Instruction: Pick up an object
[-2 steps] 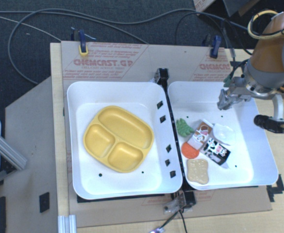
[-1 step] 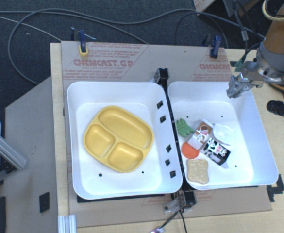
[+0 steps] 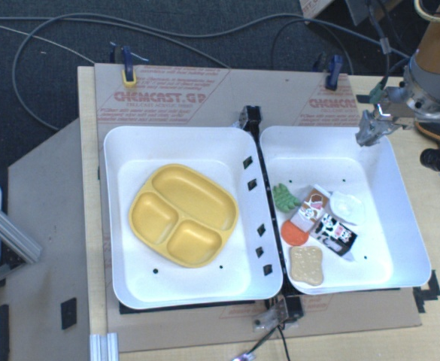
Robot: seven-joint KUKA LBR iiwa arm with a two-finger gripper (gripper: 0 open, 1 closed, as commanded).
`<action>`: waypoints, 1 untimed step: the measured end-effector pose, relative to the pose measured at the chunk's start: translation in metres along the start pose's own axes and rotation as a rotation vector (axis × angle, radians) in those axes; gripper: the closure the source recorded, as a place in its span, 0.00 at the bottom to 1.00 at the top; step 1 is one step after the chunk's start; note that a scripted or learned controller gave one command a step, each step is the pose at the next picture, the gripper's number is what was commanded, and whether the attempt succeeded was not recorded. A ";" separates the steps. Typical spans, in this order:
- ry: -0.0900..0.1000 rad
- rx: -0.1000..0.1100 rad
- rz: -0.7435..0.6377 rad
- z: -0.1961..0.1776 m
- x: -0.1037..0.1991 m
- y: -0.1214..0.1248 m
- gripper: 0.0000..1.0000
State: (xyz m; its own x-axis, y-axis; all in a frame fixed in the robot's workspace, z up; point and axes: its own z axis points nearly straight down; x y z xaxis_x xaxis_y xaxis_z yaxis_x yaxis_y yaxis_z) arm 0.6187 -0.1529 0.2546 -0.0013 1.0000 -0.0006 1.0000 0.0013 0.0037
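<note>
Well, the claw (image 3: 370, 130) hangs at the far right corner of the right bin (image 3: 400, 224), up above its rim and well apart from anything worth grabbing. From here I cannot tell how it is set; it is too small and blurred against the arm. Nothing looks to be in it.

The pickings lie bunched in the near left part of that bin: a green toy (image 3: 283, 198) by the divider, an orange disc (image 3: 294, 234), a tan slab (image 3: 307, 265), a black-and-white carton (image 3: 335, 235) and a pale cup (image 3: 347, 204), most of them touching or just beside one another. The left bin (image 3: 122, 201) carries a yellow tray (image 3: 183, 214).

To do this well, I'd judge it should swing in over the heap and pick a piece at the edge, say the tan slab or the green toy, coming straight down so it doesn't shove the neighbours or snag the bin wall.
</note>
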 end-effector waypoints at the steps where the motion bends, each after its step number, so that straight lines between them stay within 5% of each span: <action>1: 0.003 0.006 -0.004 -0.006 0.051 -0.014 1.00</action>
State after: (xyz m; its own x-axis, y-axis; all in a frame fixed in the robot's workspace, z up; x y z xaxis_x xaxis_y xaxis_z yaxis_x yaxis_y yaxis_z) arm 0.6051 -0.1017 0.2606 -0.0049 1.0000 0.0028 1.0000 0.0049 -0.0022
